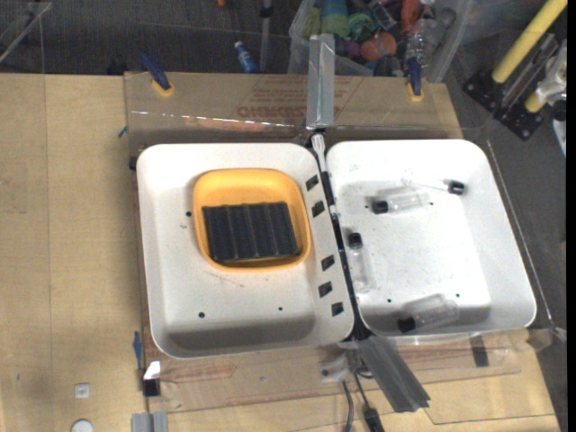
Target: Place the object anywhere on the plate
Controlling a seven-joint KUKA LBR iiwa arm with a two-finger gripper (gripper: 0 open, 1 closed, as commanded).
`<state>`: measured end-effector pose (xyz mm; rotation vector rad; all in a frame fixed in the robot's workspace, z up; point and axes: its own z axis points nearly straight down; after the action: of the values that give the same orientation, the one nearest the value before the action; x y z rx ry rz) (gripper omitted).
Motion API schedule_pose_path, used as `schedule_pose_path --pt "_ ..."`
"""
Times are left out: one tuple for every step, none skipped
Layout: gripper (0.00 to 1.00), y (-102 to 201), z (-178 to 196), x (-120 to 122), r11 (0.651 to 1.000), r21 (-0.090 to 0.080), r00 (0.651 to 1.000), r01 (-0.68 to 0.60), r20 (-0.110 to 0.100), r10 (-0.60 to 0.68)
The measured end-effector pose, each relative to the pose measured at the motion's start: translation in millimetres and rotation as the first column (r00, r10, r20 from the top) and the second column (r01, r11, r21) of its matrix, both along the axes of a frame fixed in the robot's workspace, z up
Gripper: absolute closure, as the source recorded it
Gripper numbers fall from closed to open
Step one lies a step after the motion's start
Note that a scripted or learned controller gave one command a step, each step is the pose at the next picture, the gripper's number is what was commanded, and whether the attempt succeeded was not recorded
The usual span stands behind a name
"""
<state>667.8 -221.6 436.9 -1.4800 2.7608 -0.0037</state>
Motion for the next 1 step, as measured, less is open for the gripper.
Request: schedule_pose_path --pt "1.0 0.0 -0.5 0.0 0.968 -0.001 0.968 -0.251 0.0 0.251"
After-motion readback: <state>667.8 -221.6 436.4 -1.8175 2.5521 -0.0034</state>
